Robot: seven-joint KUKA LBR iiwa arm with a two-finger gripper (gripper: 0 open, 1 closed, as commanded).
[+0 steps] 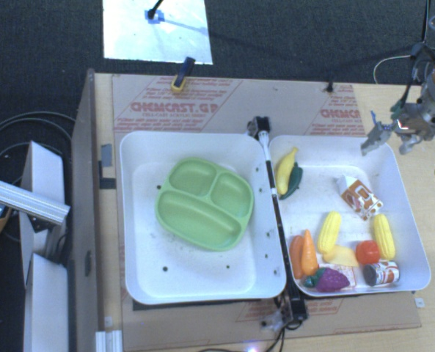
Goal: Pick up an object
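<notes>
The brown board under the bins carries red printed lettering, repeated in two places level with and left of the gripper. The nearer print is too blurred to read. The farther print reads roughly "CHEMCAST GP". The can label and carton markings, below the gripper, are illegible.

Green divided plate, 2 white bins, yellow banana, orange carrot, red tomato, purple grapes
</notes>
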